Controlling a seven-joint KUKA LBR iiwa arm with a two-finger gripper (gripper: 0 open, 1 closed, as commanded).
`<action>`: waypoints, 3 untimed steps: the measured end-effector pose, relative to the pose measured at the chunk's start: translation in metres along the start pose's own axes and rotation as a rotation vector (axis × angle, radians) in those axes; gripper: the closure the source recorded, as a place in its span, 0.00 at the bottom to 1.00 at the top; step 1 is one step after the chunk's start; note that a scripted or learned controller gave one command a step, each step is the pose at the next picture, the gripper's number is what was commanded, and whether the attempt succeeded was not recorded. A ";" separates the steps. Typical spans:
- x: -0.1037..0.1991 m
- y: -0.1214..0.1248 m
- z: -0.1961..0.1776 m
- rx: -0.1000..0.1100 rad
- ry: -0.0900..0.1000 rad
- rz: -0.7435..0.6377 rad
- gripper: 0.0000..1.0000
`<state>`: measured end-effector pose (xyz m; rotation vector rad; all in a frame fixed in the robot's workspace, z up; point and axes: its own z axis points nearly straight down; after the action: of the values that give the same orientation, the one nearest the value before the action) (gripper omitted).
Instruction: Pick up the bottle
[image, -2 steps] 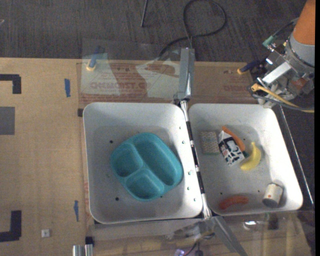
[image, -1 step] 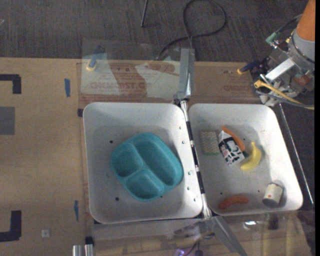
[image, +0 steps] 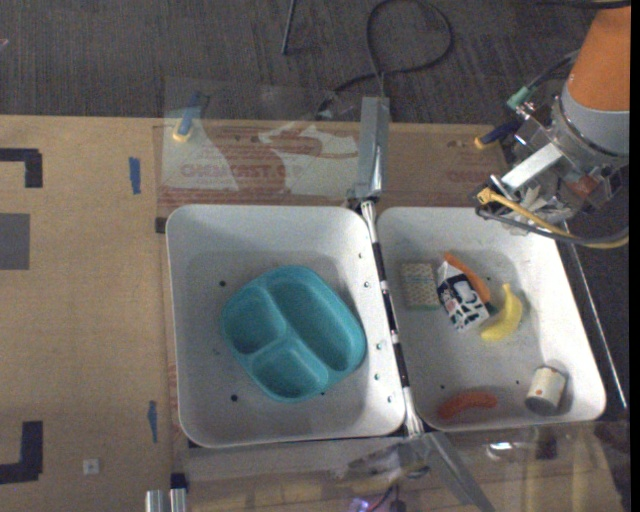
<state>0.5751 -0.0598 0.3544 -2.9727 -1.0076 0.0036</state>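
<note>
1. Tabletop (image: 80, 330): brown board, marked with black squares and short blue tape strips at the left.
2. Left bin (image: 190, 240): white and shallow; a teal divided plate (image: 292, 331) is laid flat near its middle.
3. Right bin (image: 570, 300): white, set just beside the left bin, a metal strip between them.
4. Contents of the right bin, left to right: a small pale green sponge (image: 420, 284); a small black-and-white carton (image: 461, 303) with a carrot (image: 468, 274) touching its far edge; an orange sausage (image: 466, 404) near the front wall; a yellow banana (image: 503, 315) just beside the carton.
5. Bottle (image: 546, 388): a short pale cylinder with a dark end, seen lying in the front right corner of the right bin.
6. Tool (image: 520, 190): held above the far right corner of the right bin, well apart from the bottle; whether it is spread or pressed together cannot be told.
</note>
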 end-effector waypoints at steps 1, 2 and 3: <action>-0.019 0.044 -0.014 -0.006 0.001 -0.429 1.00; -0.005 -0.023 0.003 -0.001 -0.001 -0.418 1.00; -0.006 -0.020 -0.007 -0.002 0.000 -0.412 1.00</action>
<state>0.5577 -0.0477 0.3616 -2.7053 -1.5948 0.0009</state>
